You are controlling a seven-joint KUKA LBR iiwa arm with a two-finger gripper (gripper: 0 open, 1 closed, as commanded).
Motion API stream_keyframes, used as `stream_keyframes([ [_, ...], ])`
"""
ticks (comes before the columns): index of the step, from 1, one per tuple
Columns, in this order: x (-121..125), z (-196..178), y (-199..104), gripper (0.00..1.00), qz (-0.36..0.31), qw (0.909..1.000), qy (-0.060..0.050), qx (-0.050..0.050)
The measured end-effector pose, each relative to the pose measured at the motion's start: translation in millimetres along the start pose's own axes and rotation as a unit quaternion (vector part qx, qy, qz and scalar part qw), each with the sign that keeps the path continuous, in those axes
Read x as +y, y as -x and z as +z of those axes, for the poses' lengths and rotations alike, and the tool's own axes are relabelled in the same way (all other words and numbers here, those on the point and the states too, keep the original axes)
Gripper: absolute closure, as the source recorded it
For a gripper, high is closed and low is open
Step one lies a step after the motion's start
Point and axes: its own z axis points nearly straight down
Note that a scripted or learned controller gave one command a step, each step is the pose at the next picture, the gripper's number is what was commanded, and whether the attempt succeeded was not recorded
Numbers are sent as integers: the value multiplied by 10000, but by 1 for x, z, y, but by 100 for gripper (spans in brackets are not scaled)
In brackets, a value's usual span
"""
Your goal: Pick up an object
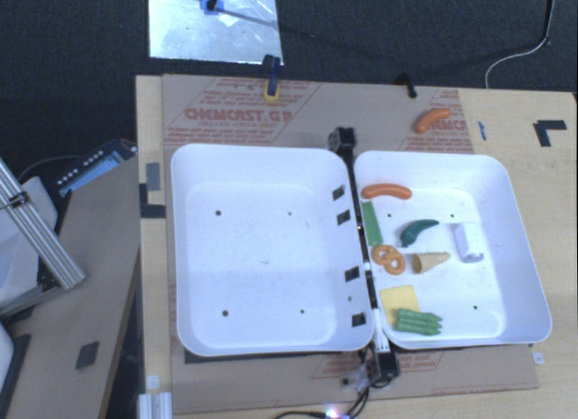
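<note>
The right bin (515, 218) holds several small toy foods. An orange sausage (386, 192) lies near its back left corner. A long green stick (370, 223) lies along the left wall. Beside it are a dark green pepper (418, 230), an orange pretzel (389, 258), an ice-cream cone (431, 262) and a white cylinder (466, 241). A yellow cheese slice (400, 299) and a green bean bunch (418, 322) sit near the front.
The left bin (194, 173) stands beside the right one, joined by a black hinge strip (354, 228). Another orange sausage (433, 120) lies on the cardboard behind the right bin. A yellow and blue clamp (271, 79) sits at the back edge.
</note>
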Motion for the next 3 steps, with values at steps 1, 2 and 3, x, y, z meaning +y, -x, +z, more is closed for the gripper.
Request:
stream_keyframes([
  [1,1,-16,-7,100,-53,10000,2,9],
  [2,1,-17,-7,100,-54,10000,-2,9],
  [3,1,-17,-9,100,-50,10000,-3,11],
])
